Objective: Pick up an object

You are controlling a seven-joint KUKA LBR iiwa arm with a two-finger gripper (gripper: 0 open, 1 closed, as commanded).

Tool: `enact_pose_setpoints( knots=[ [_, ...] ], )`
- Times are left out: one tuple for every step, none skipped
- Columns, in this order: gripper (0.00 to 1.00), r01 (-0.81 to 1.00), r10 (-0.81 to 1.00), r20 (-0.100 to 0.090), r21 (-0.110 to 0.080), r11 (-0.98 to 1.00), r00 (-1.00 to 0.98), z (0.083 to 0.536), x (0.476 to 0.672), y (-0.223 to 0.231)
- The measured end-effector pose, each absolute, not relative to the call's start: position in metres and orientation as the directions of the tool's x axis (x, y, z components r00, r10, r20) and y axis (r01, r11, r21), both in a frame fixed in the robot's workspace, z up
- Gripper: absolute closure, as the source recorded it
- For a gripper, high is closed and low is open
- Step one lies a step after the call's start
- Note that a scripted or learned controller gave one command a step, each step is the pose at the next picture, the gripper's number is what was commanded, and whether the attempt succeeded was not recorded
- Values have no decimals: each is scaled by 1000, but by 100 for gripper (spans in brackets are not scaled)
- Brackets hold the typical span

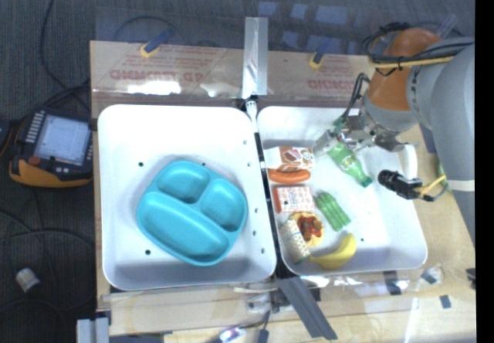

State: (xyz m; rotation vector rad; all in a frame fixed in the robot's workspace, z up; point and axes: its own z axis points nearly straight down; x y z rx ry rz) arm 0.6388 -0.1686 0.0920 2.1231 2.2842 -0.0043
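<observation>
- Where the wooden bench (455,256) fills the middle of the frame, its plywood top shows pale and matte along the right edge, with clear plastic sheeting taped across the upper part.
- The arm (451,113) enters from the right: a smooth grey cylinder ending in a rounded orange band at the upper right.
- The left bin (123,133) is a shallow white tray with rounded corners and a glossy floor.
- The right bin (401,233), of the same white plastic, touches it along the centre seam.
- A turquoise divided plate (193,212) lies in the left bin, smooth, rounded, with three compartments.
- The end effector (349,138) hangs over the upper part of the right bin; whether its metal parts are apart or together cannot be told.
- A translucent green bottle (350,163) lies tilted just below the end effector, touching or nearly touching it.
- A yellow curved banana (337,252) rests at the lower edge of the right bin.
- A flat green oblong piece (333,210) lies near the bin's centre.
- An orange-red sausage-shaped piece (289,174) sits beside the seam, between two small printed packets (294,198).
- A handheld pendant (50,148) with a grey screen and orange casing lies on the dark carpet at the left.
</observation>
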Motion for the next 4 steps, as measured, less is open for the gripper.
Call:
enact_pose_setpoints(
  knots=[
    [0,998,998,-5,8,-70,70,89,664,-154],
    [100,998,998,-7,9,-69,69,100,665,-154],
    [100,999,999,0,0,-51,51,185,669,-134],
    [100,1000,1000,-1,-1,-31,31,270,669,-61]
  ],
)
